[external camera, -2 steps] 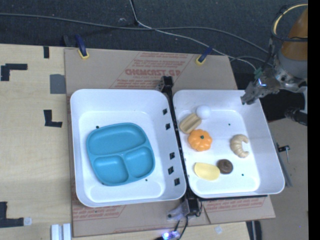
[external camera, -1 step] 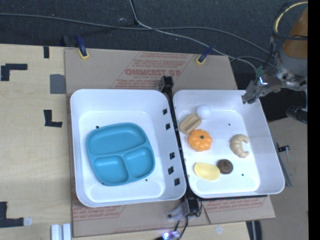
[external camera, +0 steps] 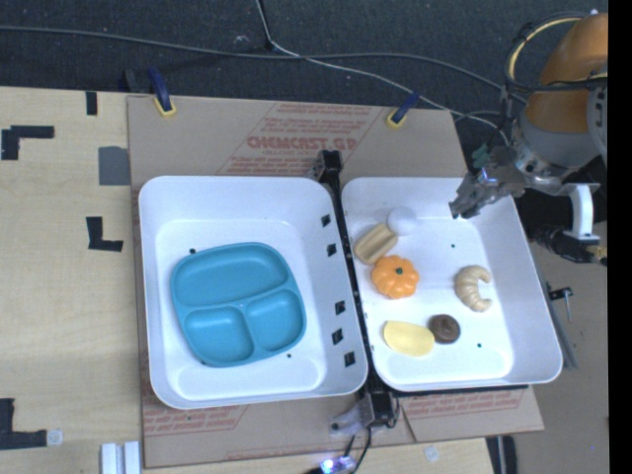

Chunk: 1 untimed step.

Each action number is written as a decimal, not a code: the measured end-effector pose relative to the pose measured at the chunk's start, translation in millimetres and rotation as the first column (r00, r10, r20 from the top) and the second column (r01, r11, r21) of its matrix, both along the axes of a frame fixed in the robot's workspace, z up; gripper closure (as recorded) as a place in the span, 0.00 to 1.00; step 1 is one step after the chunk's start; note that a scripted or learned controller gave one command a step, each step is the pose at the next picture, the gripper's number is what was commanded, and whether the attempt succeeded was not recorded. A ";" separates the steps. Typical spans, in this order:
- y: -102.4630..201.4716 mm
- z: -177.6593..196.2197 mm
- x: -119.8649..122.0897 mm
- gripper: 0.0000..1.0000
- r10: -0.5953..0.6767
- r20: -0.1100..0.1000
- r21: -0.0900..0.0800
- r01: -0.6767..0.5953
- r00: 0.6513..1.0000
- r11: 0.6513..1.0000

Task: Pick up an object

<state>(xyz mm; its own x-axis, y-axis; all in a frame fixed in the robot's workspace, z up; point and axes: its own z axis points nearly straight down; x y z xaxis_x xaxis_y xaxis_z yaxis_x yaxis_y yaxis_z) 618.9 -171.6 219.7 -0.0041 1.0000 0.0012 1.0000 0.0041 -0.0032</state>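
The right-hand shallow white bin (external camera: 523, 294) on the worktop (external camera: 59, 265) holds a small orange plastic pumpkin (external camera: 395, 277), a tan bread-roll-shaped toy (external camera: 374, 243), a pale croissant-shaped toy (external camera: 474, 287), a flat yellow oval piece (external camera: 408, 338) and a dark brown ring-shaped doughnut toy (external camera: 445, 328). These look light, stiff and smooth. The pumpkin seems the easiest target: it stands clear of its neighbours, and its rounded sides suit a pinch across the middle, though it may slip. The hand (external camera: 467, 205) hangs over the bin's upper right corner, well apart from the toys and carrying nothing; whether it is spread or pressed together cannot be told. The left bin (external camera: 158, 205) carries a blue divided plastic tray (external camera: 237, 301).
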 end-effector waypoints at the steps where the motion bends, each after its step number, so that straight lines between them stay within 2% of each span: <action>1: 41.4 -5.5 -24.9 1.00 0.000 0.000 0.000 0.000 1.000 1.000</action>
